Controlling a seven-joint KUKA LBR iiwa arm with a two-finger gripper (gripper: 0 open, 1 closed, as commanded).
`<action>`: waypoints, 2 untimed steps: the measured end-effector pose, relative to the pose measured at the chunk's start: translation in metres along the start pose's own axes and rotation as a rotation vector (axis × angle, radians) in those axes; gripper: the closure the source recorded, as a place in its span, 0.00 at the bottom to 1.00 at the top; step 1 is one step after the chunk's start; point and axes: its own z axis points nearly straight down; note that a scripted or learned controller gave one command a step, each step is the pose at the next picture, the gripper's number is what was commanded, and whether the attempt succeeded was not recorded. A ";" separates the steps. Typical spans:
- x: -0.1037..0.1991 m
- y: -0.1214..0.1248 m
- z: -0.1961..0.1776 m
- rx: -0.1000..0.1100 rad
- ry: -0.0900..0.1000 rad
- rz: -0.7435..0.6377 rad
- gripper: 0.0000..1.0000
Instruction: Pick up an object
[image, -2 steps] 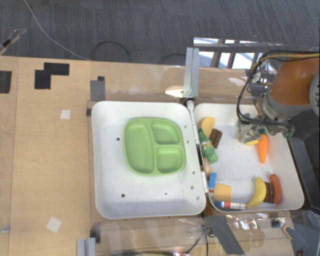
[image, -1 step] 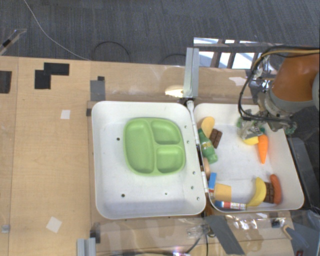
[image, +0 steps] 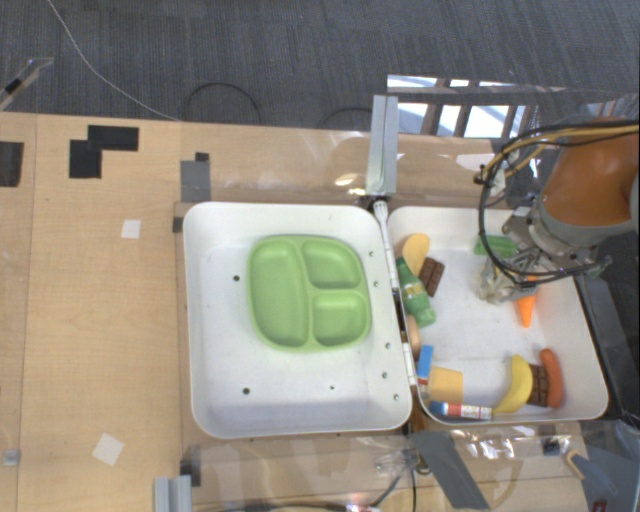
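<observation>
Gripper (image: 497, 288) low in the right bin (image: 590, 400), carrot (image: 525, 311) just beside it at 4 o'clock.
I cannot tell if the claw is wide or narrow. Carrot's long axis runs 12–6, tip twd 6. I would shift twd 4 o'clock, close across the thick end, approx. perpendicular to the axis, then lift slowly.

KUKA iiwa arm (image: 590, 190), showing a rounded orange band above a grey metallic wrist housing, with several black cables looping loosely around its left side and a pale, partly translucent gripper (image: 497, 283) assembly beneath.
</observation>
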 end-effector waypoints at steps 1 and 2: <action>0.000 0.001 0.001 -0.002 0.001 0.000 0.00; -0.005 -0.002 -0.015 0.010 -0.012 0.001 1.00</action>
